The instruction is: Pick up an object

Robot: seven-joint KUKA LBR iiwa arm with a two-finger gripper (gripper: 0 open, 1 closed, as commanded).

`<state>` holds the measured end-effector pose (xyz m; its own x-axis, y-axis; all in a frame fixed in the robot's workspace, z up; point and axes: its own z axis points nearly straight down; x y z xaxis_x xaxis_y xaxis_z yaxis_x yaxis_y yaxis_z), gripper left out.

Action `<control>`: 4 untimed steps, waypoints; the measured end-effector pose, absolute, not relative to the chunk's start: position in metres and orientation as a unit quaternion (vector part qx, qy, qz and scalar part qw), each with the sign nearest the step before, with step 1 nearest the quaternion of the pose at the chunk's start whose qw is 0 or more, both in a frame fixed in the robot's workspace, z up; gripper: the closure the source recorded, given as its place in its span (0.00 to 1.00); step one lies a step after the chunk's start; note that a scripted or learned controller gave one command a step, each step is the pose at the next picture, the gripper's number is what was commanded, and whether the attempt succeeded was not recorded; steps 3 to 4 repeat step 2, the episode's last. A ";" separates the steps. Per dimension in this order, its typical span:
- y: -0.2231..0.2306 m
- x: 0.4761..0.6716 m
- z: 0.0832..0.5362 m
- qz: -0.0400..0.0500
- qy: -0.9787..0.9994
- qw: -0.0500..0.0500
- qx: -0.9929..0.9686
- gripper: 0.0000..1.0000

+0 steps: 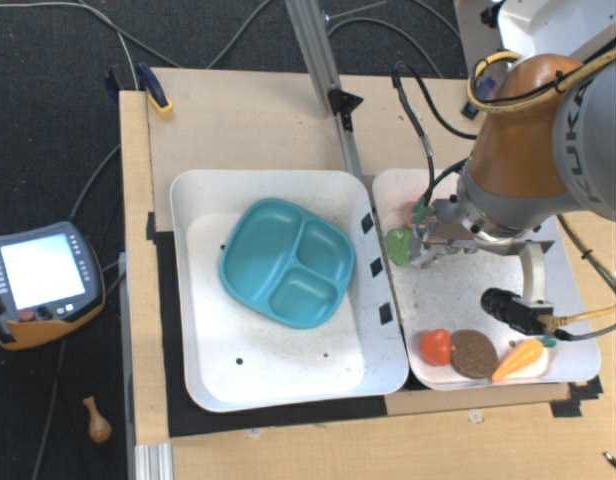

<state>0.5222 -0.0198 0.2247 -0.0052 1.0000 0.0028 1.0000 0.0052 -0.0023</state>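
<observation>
Two white bins on a bench, with arm over the right one.

The gripper [420, 240] is seen low at the left wall of the right bin [580, 368], beside a green object [397, 245] that appears to touch it; whether its jaws are wide, narrow or gripping cannot be told. A red object [436, 346], a brown disc [473, 353] and an orange carrot-shaped piece [518, 359] are ranged along that bin's near edge. A teal divided plate [287, 262] is held in the left bin [203, 368].

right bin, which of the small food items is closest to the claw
The green item, by the bin's left wall right next to the claw. The red item, brown disc and orange carrot cluster along the near edge.
</observation>
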 end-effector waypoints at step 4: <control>0.083 0.512 0.224 0.001 -0.708 0.002 -0.706 1.00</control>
